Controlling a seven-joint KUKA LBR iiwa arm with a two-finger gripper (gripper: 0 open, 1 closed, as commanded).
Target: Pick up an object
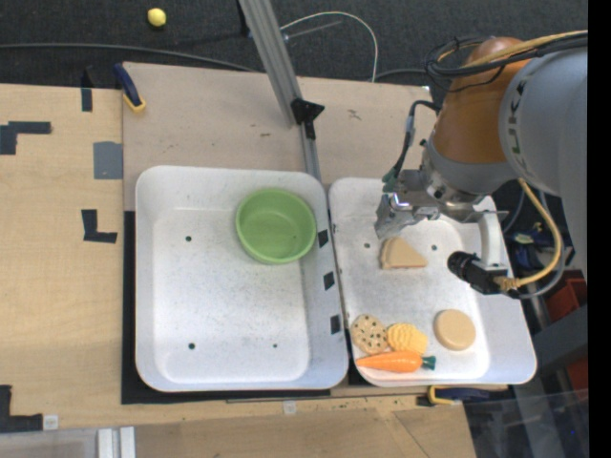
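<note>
Gripper (393, 219) over the right bin (506, 365)
A tan wedge (403, 254) lies just below its tips; I cannot tell how the jaws stand.

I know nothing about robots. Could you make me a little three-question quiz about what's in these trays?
1. True or false: the green bowl sits in the left bin.
2. Which item lies closest to the gripper? A) carrot B) tan wedge C) round biscuit
3. Fill in: the chocolate-chip cookie lies in the ___ bin.

Key: 1 true; 2 B; 3 right.
</note>
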